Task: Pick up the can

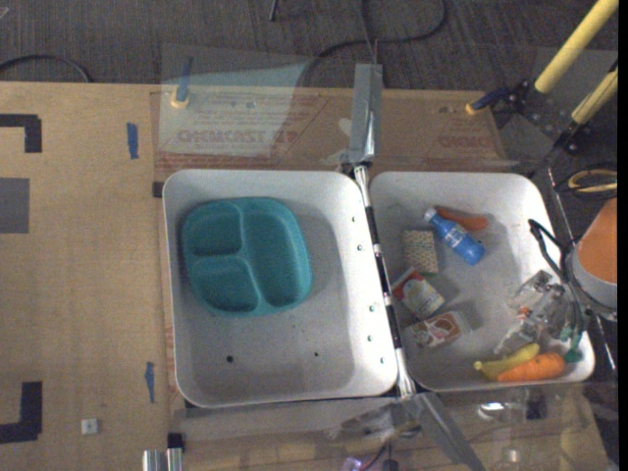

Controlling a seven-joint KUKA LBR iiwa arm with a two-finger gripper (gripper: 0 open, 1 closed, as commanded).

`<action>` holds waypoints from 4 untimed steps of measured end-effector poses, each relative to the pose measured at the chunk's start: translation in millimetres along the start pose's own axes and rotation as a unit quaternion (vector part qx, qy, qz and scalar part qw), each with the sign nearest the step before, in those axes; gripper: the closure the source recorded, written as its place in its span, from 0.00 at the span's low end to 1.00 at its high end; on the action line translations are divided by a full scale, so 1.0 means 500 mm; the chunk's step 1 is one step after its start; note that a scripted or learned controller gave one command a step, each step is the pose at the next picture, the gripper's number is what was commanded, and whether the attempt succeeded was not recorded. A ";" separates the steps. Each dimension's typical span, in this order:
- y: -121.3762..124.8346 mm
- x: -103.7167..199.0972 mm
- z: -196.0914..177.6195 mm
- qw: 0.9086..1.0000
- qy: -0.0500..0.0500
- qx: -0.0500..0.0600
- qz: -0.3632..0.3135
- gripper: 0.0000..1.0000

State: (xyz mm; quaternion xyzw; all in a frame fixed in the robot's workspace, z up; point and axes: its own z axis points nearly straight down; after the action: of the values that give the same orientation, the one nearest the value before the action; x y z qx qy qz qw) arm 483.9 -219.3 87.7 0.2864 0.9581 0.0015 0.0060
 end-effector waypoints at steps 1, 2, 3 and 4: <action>0.041 -0.023 0.000 1.000 -0.001 0.001 -0.014 0.00; -0.008 -0.007 -0.456 0.998 0.003 0.002 -0.059 0.00; 0.004 -0.020 -0.075 0.998 0.005 0.002 -0.067 0.00; 0.075 -0.122 0.002 0.997 -0.001 0.001 0.075 0.00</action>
State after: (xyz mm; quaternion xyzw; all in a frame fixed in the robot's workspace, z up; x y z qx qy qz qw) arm 555.2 -221.6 87.3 0.3578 0.9338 0.0008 0.0069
